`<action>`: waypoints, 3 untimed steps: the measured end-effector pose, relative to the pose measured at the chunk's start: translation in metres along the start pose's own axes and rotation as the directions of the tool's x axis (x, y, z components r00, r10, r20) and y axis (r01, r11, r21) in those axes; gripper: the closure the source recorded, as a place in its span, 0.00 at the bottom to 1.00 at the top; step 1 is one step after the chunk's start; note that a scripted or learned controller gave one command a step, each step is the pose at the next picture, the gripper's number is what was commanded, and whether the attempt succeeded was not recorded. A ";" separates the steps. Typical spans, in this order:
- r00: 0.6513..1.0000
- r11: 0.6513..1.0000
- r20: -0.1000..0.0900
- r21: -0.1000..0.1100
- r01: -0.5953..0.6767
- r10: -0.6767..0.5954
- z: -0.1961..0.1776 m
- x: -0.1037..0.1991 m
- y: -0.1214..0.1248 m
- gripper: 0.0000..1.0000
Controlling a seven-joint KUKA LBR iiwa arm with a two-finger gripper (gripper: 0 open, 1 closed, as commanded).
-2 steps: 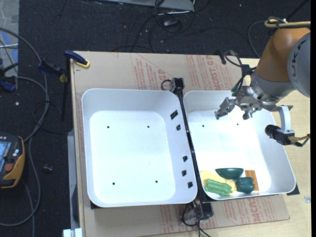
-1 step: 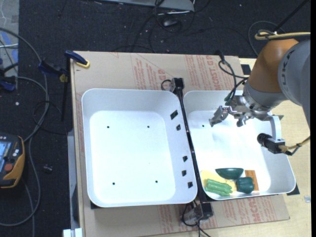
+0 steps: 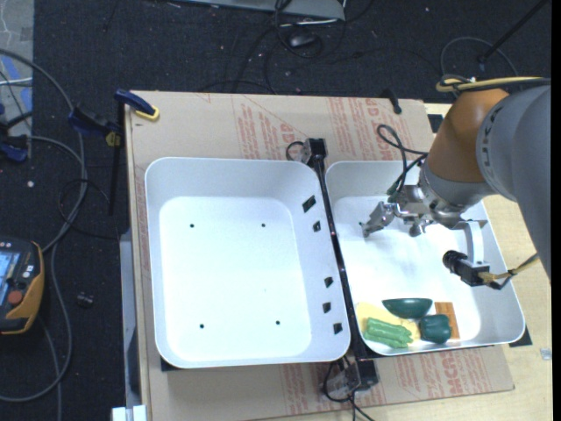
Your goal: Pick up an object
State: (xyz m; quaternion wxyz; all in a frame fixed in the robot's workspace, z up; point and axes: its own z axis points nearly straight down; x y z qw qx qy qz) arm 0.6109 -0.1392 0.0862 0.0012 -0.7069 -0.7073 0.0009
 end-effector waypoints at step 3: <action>1.000 1.000 0.002 -0.009 0.000 0.000 -0.124 -0.015 0.005 1.00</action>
